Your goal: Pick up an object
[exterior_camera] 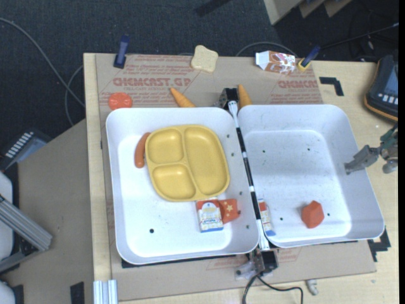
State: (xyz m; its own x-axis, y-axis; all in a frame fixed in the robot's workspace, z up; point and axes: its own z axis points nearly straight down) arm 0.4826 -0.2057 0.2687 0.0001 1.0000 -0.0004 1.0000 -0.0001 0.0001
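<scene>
Two white bins (126,189), one yellow tray (187,162), one red block (312,214).

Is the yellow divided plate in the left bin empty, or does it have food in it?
Empty. All three sections of the yellow plate show bare yellow. The sausage lies beside it on the bin floor, not in it.

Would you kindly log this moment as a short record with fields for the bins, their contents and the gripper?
left bin: yellow divided plate, hot dog touching the plate's left edge, small carton below the plate with a red packet beside it
right bin: orange-red block near the front, small box at the left wall
gripper: over the right bin's right rim, nothing seen between its fingers
outside the bins: bread slice, carrot
</scene>
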